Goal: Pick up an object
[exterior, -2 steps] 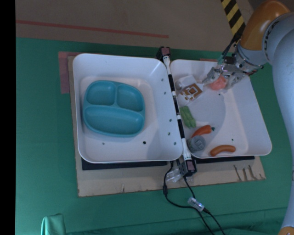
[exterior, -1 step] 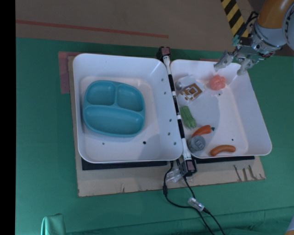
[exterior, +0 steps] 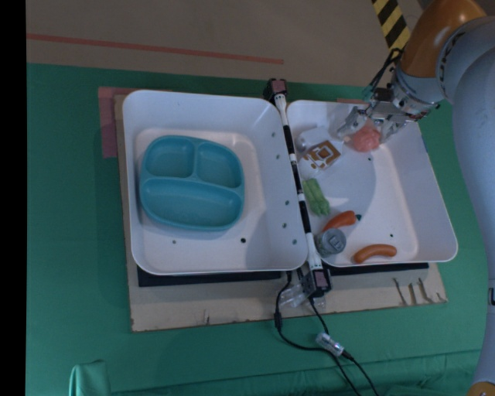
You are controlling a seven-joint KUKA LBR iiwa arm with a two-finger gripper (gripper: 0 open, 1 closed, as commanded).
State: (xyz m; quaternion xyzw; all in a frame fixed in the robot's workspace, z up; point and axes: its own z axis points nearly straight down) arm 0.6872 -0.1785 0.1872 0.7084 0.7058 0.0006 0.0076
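Left bin (exterior: 155,108): blue divided tray (exterior: 191,182); right bin (exterior: 418,193): green vegetable (exterior: 315,196), carrot (exterior: 339,220), sausage (exterior: 374,252), pink object (exterior: 366,138) between the gripper's (exterior: 370,125) spread fingers.

Colours across the two bins and the counter

Both bins (exterior: 155,108) are white; the left one carries a turquoise divided plate (exterior: 191,182). In the right bin lie a salmon-pink lump (exterior: 366,138), a white card with a brown square pattern (exterior: 322,155), a green ridged piece (exterior: 315,196), an orange carrot (exterior: 339,220), a grey round disc (exterior: 331,243) and an orange-brown sausage (exterior: 374,252). The counter (exterior: 69,232) cloth is green, over tan cardboard (exterior: 216,313). Yellow-and-black stripes (exterior: 391,22) mark the upper right of the frame.
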